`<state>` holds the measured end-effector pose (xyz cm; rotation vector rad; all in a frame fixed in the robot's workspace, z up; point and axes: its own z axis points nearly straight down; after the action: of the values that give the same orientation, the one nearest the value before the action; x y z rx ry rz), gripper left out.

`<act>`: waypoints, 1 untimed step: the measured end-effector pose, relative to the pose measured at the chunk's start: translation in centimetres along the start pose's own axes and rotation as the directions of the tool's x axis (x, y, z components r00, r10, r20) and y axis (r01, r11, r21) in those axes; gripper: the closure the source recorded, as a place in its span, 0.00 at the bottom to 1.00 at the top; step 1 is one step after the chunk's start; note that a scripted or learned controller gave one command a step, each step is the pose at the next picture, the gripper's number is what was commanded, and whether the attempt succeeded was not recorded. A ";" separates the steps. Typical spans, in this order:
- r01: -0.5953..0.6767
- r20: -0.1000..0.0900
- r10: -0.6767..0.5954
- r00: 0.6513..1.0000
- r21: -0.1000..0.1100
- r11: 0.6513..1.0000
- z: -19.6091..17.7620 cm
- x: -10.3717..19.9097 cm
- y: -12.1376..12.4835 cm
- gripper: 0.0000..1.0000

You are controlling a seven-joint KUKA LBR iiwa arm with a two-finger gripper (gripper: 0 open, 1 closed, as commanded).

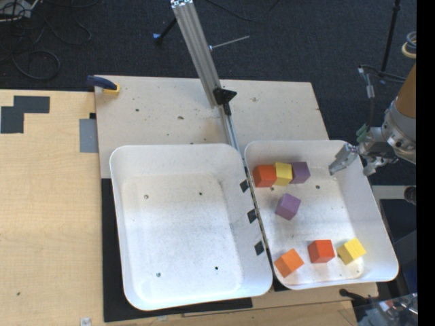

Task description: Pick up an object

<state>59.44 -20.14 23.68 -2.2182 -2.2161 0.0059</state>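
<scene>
Over the right bin's far right rim we see the gripper, fingers parted a little with nothing between them, hanging clear of every block. Candidates all lie in that bin: a red block, yellow block and purple block touching in a row near the back wall; a lone purple cube mid-bin; an orange cube, a second red cube and a second yellow cube along the front. We judge the back row the riskiest target: with the three pressed together, a finger would likely land on a neighbour and shove the row. The front yellow cube sits close to the bin wall, so a finger could foul the rim. The lone purple cube looks safest, though its rotated faces could slip. The left bin holds no blocks; the slanted aluminium rail stands behind the divider, away from the reach.
</scene>
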 end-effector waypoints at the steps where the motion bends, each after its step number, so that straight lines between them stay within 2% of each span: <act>1: 0.003 -0.001 -0.003 1.000 0.001 1.000 5.5 0.7 0.7 0.00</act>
<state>60.09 -19.40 18.19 -2.2139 -2.2179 0.0060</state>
